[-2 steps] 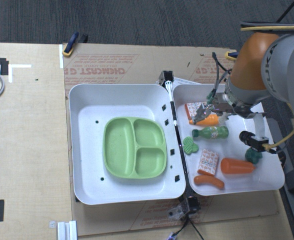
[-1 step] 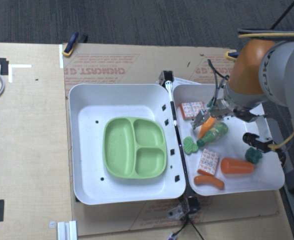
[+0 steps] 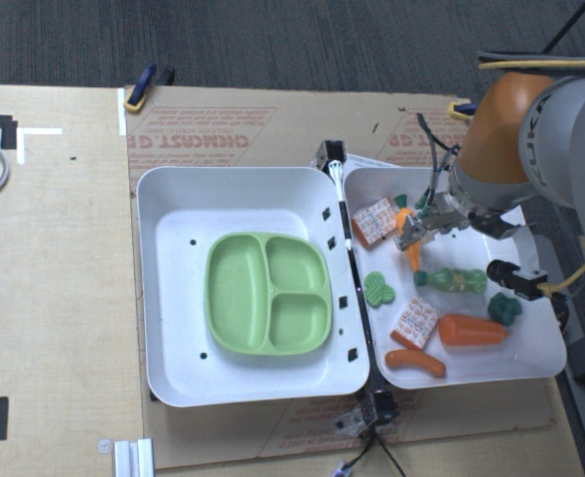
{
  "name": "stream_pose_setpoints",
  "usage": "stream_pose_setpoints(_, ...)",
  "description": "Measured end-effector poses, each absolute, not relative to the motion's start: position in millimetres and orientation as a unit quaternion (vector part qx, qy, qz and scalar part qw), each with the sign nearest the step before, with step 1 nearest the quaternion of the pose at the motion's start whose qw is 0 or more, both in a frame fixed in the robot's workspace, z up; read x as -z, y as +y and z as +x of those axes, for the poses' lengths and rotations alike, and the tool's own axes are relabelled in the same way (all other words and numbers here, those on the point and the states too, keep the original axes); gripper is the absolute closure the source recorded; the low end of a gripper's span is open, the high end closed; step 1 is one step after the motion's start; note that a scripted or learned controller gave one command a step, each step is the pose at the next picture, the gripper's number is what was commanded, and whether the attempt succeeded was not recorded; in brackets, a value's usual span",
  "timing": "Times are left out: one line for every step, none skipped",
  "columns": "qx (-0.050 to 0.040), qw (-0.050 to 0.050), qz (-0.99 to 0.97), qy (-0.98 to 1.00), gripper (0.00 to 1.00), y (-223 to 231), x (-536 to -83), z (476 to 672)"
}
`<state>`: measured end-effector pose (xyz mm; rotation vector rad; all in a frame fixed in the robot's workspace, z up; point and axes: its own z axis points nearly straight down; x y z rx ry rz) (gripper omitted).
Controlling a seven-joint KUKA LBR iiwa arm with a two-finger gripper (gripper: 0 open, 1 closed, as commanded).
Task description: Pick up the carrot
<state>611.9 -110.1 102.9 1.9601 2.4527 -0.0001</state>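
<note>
One gripper (image 3: pixel 417 229) low in the right bin (image 3: pixel 540 366), near its back | grip: cannot tell whether parted or closed | small orange piece (image 3: pixel 412 256) just at its tip, identity unclear | green bottle (image 3: pixel 454 281) beside | carrot (image 3: pixel 471 332) lies flat near the front wall, apart from the gripper, likely ungrasped | left bin (image 3: pixel 173 366) holds green tray (image 3: pixel 268 294)
</note>
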Motion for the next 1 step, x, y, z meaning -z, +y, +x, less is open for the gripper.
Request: stream_pose_setpoints(0.0002,0.000,0.752,0.660,1.00,-72.5,-192.3,601.4)
